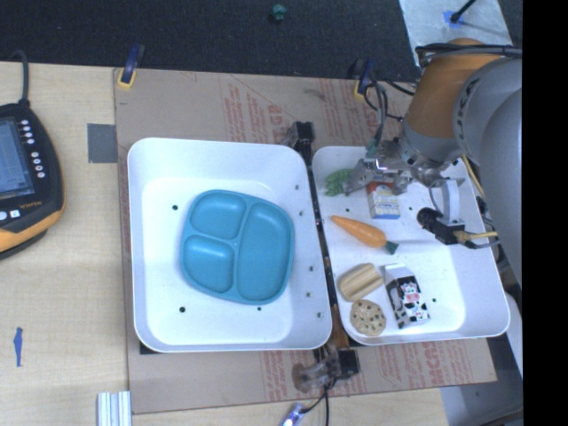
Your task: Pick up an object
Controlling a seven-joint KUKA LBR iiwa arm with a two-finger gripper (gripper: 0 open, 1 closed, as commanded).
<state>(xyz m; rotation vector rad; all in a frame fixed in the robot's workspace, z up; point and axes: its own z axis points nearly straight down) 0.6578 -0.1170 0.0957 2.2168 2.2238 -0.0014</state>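
The surface (71, 273) is carrying two white bins side by side. The grey arm (453, 87) is reaching in from the right over the far end of the right bin (461, 282). A blue divided plate (238, 247) is lying alone in the left bin (151, 176). The pincer (383, 174) is hanging low at the right bin's far side, just above a small box (384, 205) and beside a green leafy piece (339, 182); how far open it is cannot be told, and nothing is visibly held. A carrot (359, 231) is lying mid-bin, with a bread roll (359, 280), a black-and-white carton (406, 296) and a cookie (367, 317) sitting nearer the front.
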